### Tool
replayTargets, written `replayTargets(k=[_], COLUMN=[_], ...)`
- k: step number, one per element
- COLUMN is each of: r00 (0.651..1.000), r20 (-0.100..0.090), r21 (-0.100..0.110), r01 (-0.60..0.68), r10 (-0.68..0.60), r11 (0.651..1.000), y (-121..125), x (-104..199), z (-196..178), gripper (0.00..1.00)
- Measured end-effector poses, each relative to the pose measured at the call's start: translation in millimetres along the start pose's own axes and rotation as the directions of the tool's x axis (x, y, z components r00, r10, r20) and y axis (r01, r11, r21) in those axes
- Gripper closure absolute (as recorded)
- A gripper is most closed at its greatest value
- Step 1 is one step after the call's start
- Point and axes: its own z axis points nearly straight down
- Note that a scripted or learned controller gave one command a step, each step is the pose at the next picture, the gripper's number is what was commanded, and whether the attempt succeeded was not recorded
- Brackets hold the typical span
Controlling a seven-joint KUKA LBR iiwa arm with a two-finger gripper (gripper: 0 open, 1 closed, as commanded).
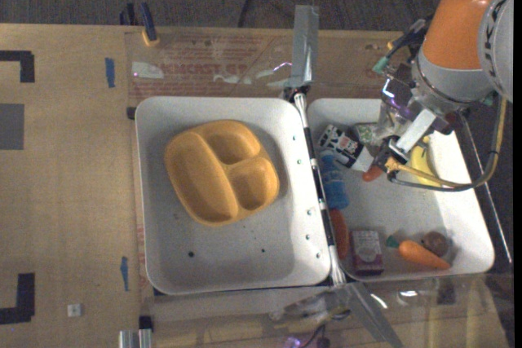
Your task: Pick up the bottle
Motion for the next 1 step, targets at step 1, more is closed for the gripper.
replayTargets(k=[1], r00=[0.985], r20=[0.0], r21=[-0.001], r01=[-0.17], r10=[0.17], r11=[0.985], y=[49.6], x=[-72.7], z=[0.0], gripper=[1.0])
